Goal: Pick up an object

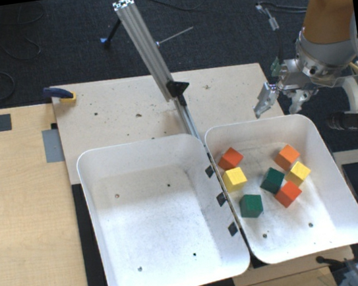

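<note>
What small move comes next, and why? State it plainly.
Probably bring the gripper forward and down into the right bin, toward the orange cube nearest it. The gripper hangs above the bin's far rim, holding nothing, and all seven cubes lie in that bin.

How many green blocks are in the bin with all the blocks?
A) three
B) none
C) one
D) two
D: the right bin holds two dark green cubes, one green cube among the cluster on the right and another green cube lower down near the divider; the other blocks there are orange or yellow.
</note>
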